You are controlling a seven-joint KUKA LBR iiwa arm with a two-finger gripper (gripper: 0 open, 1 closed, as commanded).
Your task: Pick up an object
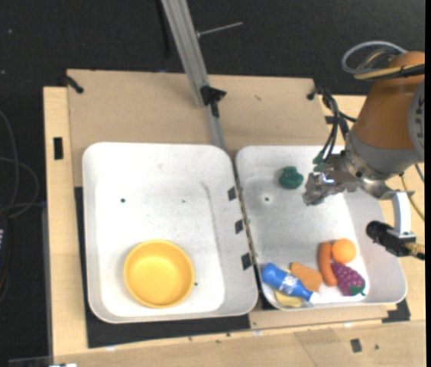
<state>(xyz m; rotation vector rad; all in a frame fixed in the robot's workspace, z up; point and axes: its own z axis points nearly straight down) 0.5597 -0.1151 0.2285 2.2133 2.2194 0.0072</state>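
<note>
Nearest you, along the front wall of the right bin (376, 293), lies a huddle of toy food: a blue piece (280, 276) with a bit of yellow under it, a small orange lump (306, 274), a carrot-like stick (325, 261), an orange ball (343, 249) and a purple grape bunch (349, 277). They touch or overlap, so anything you take from there will come with neighbours crowding the grip.

The easier target, in my judgement, is the green piece (290, 178). It sits alone near the back of the same bin, well apart from the huddle and just beside the gripper (315, 189), which hangs over the bin floor to the green piece's right. You cannot tell from this slant whether the gripper is spread or closed; nothing is seen between its tips.

Expect the green piece to be light and probably hollow plastic or rubber, rounded and a little knobbly, so it may roll or squirt sideways if pinched off-centre. Take it across its widest middle, coming straight down, and close gently. The bin floor looks smooth, so a glancing touch could slide it toward the wall.

The left bin (108, 167) holds a yellow bowl (159, 273) near its front: stiff, light, graspable by the rim alone.
</note>
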